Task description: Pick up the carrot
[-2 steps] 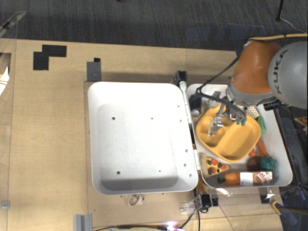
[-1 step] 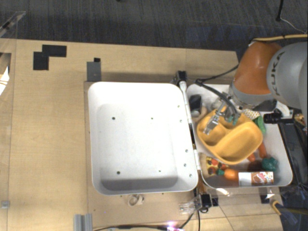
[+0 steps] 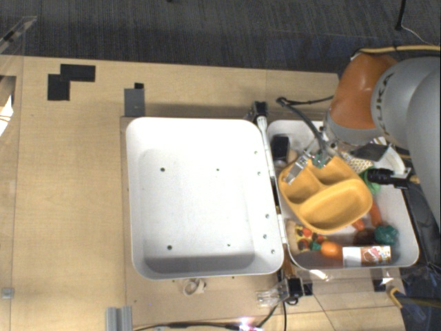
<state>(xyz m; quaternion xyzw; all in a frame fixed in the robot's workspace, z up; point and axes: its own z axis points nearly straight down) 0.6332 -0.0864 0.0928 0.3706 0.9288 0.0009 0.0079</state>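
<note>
A: Where's the carrot?

B: I take it to be the slim orange carrot [image 3: 375,214] at the right side of the right-hand shallow white bin [image 3: 406,254], mostly hidden behind the yellow plastic bowl [image 3: 331,200]; its long axis seems to run up and down the view.

A: And the end effector?

B: The metal two-finger end effector [image 3: 305,165] sits at the bowl's upper-left rim. The carrot lies to its right and nearer the camera, across the bowl. Whether it's spread or closed, I cannot tell.

A: Anything crowding it?

B: A dark green piece [image 3: 386,234] and a red-labelled white bottle [image 3: 366,255] just beside.
</note>
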